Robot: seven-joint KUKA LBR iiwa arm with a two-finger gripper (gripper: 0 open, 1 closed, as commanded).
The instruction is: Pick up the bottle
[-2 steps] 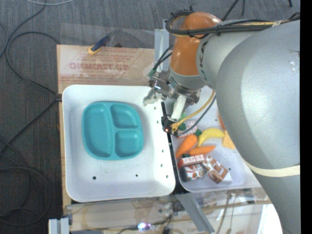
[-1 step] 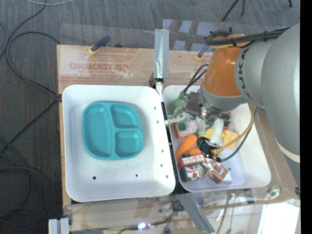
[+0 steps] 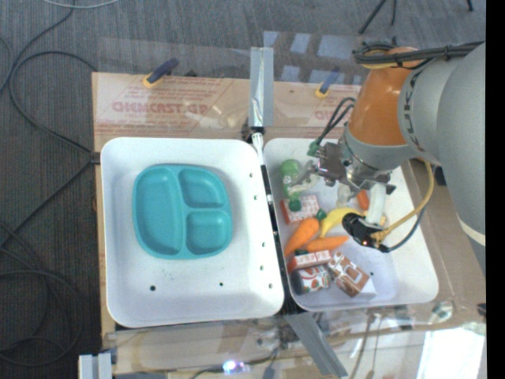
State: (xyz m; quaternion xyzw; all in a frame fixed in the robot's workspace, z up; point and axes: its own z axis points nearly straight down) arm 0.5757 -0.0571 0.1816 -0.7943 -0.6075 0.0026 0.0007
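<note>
Two white bins sit on the counter (image 3: pixel 118 101); the end effector (image 3: pixel 335 168) hangs over the back of the right bin (image 3: pixel 418 279), above the food toys. Whether it is spread or closed, I cannot tell, nor if it touches anything. A clear bottle (image 3: pixel 296 181) with a green cap lies just left of it, its direction unclear.

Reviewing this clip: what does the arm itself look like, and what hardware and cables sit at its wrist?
The arm is bulky, rounded and light grey, with a glossy orange band above the wrist. Below it sits a grey metal gripper assembly. Black cables cross the top of the arm, and a thin yellow cable loops from the wrist.
</note>
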